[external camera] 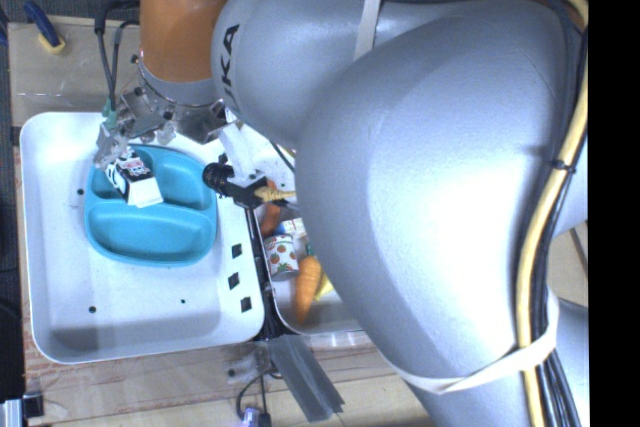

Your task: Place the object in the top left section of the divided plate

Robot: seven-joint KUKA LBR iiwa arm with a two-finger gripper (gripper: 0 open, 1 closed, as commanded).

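Robot lab, KUKA arm [420, 165], white bins [60, 315]

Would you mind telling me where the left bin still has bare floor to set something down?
The left bin has bare white floor below the blue divided plate, down to its lower rim, and a strip along its left wall. The plate's top left section is crowded: the gripper sits over a small black-and-white object. The visible part of the right bin holds a carrot.

Black letters "KA", part of a brand name, on the grey arm [420, 165], no other text legible
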